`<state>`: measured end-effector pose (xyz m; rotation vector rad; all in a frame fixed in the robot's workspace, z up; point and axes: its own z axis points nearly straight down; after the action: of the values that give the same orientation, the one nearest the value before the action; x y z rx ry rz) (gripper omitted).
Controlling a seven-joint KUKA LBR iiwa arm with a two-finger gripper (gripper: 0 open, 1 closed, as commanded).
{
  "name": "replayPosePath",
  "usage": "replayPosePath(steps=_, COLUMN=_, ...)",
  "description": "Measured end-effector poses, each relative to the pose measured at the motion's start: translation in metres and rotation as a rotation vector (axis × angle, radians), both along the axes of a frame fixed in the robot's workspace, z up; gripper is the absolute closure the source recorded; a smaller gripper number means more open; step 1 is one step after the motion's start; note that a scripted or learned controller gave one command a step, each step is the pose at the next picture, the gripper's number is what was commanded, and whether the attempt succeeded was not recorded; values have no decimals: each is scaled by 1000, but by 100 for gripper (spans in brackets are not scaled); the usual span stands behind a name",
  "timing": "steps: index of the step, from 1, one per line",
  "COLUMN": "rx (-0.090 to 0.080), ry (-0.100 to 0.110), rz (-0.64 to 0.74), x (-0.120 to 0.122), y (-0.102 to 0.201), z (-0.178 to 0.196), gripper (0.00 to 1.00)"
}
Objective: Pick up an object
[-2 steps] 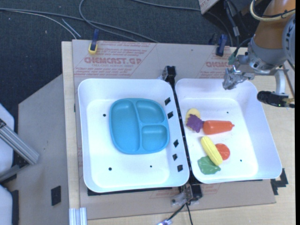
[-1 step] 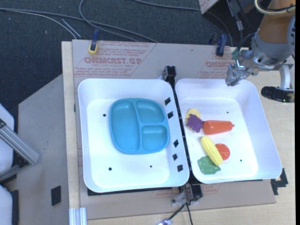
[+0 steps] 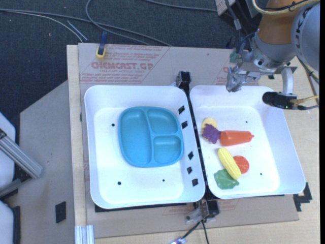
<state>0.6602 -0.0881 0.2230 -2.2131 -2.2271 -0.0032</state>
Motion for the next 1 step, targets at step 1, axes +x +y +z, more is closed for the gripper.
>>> replayPosePath(steps=1, rx=0, ry=2, rz=0, x=-2, y=59, z=-6, gripper=100)
